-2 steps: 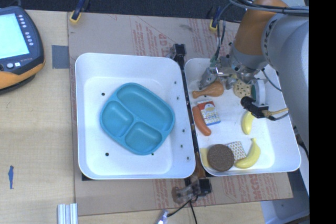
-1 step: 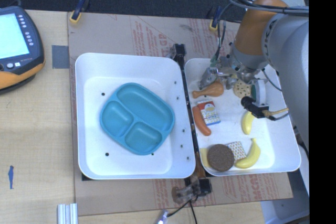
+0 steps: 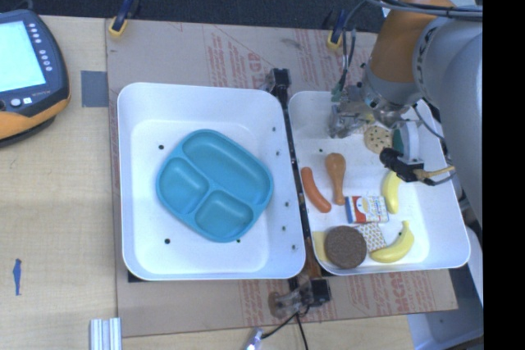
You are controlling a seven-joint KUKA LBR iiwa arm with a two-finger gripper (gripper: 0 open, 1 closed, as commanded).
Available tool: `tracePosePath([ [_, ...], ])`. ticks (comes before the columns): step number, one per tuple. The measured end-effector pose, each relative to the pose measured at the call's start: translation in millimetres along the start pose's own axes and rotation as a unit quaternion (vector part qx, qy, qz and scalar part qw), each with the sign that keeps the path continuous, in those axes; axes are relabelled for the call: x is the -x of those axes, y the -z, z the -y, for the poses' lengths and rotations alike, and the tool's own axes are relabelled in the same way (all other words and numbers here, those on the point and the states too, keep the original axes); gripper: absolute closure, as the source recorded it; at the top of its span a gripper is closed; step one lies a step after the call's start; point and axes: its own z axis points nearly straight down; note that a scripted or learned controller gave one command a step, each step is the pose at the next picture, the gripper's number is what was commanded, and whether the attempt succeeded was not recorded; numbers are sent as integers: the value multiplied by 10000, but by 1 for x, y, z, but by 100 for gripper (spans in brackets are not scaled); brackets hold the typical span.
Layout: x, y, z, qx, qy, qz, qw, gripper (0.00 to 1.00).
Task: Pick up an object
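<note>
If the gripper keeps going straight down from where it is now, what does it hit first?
Most likely the bare white floor of the right bin at its far end. The gripper hangs beyond the drumstick and beside the cracker, though depth is hard to judge.

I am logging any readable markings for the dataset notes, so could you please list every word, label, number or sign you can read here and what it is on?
None can be read.
Cardboard sheet: red print repeated across it, too blurred.
Small carton: red, white and blue label, too small.
Handheld pendant: lit screen, no legible text.
</note>
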Motion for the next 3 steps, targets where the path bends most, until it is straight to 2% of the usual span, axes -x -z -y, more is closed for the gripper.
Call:
tracePosePath([
  [1,0,0,0,-1,0,0,10000,0],
  [2,4,-12,70,1,-7,-1,10000,0],
  [3,5,-1,70,-9,11,9,10000,100],
])
